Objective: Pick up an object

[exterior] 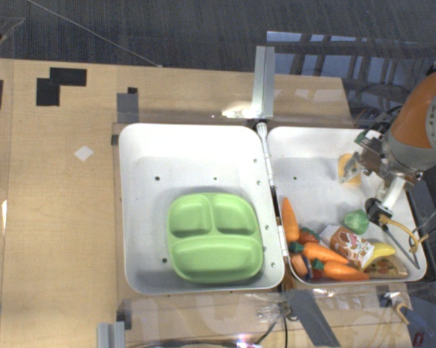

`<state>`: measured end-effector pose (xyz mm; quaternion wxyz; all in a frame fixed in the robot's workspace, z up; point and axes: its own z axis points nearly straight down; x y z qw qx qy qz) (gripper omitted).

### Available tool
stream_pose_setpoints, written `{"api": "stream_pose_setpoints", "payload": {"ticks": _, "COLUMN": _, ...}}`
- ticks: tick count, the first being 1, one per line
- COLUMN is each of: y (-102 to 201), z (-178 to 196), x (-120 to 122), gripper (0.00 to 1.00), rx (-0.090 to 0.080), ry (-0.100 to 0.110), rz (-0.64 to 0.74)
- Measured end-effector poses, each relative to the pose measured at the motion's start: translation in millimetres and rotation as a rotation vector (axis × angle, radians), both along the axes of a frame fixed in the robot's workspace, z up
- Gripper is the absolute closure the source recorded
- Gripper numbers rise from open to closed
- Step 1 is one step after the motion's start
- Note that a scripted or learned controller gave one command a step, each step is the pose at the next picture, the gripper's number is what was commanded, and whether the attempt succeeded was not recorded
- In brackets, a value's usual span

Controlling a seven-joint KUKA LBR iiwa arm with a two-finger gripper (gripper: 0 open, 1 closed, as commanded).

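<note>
Over the far right part of the right bin, the gripper, reached in from the right on the grey arm with its orange band. Released or clenched: impossible to tell from this slant. Just beside its tip, toward the bin's middle, a small yellow object, low over the white floor; touching or gripped, impossible to tell. Along the near side of the same bin, a heap. One carrot lengthwise by the dividing wall, more carrots crosswise at the near left corner. Next to these a printed snack packet, with a banana touching it and a small green item just beyond the packet. In the left bin, a green divided plate, flat, toward the near side.
</note>
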<state>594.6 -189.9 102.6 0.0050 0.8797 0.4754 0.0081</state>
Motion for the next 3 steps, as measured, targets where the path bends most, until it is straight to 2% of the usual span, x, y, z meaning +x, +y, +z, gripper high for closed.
{"api": "stream_pose_setpoints", "payload": {"ticks": 1, "y": 17.5, "z": 30.4, "x": 49.8, "gripper": 0.00, "rx": -0.001, "ry": 0.013, "rz": 0.154}}
{"api": "stream_pose_setpoints", "payload": {"ticks": 2, "y": -3.9, "z": 58.0, "x": -27.8, "gripper": 0.00, "rx": -0.002, "ry": 0.014, "rz": 0.202}}
{"api": "stream_pose_setpoints", "payload": {"ticks": 3, "y": 11.3, "z": -7.9, "x": 25.8, "gripper": 0.00, "rx": 0.000, "ry": 0.013, "rz": 0.045}}
